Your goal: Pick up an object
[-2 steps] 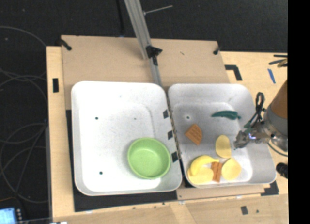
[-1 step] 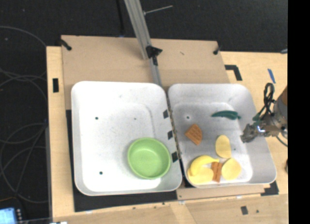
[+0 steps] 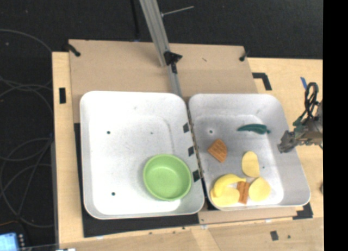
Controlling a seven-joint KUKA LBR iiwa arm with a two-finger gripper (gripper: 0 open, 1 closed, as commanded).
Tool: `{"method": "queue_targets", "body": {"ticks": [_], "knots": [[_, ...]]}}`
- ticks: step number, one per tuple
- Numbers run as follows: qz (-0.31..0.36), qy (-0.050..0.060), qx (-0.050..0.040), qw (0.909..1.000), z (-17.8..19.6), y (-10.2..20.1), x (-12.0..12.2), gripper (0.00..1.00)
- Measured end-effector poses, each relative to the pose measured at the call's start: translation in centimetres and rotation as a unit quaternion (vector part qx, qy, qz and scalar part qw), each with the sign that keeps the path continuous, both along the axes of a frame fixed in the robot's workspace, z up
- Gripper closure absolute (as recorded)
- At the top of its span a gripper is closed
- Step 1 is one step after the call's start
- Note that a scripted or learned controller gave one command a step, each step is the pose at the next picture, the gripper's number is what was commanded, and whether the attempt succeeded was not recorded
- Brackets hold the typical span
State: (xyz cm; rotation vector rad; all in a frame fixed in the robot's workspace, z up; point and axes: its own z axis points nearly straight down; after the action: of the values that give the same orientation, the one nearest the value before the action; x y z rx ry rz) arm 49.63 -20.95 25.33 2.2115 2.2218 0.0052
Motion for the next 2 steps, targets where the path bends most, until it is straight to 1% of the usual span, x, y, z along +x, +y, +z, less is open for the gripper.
{"method": "queue_targets", "body": {"ticks": [1,2], "knots": [[0.002,0.002,0.0015,1.0000,0.6,3.9,2.5,1.00],[0.001,0.002,0.0008,1.0000,-0.4,8.0,5.4,1.00]]}}
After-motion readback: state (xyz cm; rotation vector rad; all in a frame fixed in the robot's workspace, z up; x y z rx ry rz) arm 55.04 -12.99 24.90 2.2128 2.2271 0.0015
